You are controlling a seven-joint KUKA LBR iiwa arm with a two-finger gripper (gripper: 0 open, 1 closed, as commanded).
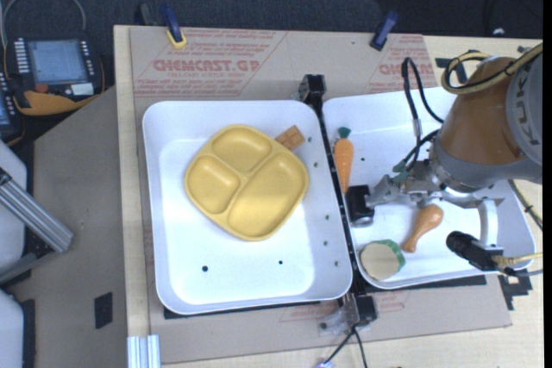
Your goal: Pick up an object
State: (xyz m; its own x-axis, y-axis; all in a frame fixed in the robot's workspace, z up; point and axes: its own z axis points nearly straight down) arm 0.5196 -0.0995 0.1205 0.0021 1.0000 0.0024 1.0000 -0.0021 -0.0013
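1. Cardboard-topped bench (259, 56) carries two shallow white bins side by side: left bin (172, 263) and right bin (379, 112).
2. Gripper (360, 204) sits low in the right bin, near its left wall; whether it is open or closed cannot be told, and nothing is visibly held.
3. Toy carrot (343, 159) lies just above the gripper.
4. Toy drumstick (423, 225) lies to its right, under the wrist.
5. Round tan disc (379, 259) lies below it.
6. Yellow divided plate (247, 182) rests in the left bin.
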